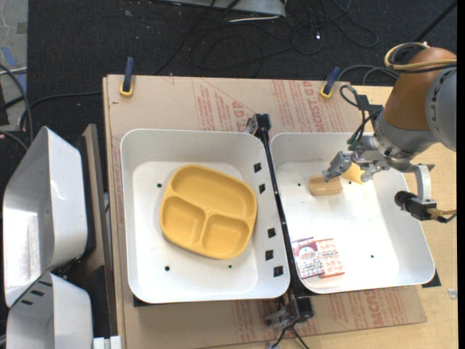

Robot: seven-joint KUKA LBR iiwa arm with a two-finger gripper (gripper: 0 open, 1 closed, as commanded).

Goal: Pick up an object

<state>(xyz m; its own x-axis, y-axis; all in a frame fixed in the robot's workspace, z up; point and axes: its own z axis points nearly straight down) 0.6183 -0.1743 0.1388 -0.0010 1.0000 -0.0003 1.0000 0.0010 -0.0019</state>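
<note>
My gripper [353, 167] is low over the back of the right bin [407, 249], at the end of the grey arm with its orange band [413, 86]. A small yellow object [354, 174] sits right at the gripper's tip, partly hidden by it. A tan, rounded block [325, 187] lies on the bin floor just left of the gripper, close to the yellow object. Near the bin's front left lies a flat red-and-white packet [317, 258].
The left bin [138, 195] holds a yellow divided plate [208, 211]. A black divider rail [270, 195] runs between the bins. A black cable fitting [414, 203] hangs off the arm over the right bin's right side. White tubs [40, 209] stand at far left.
</note>
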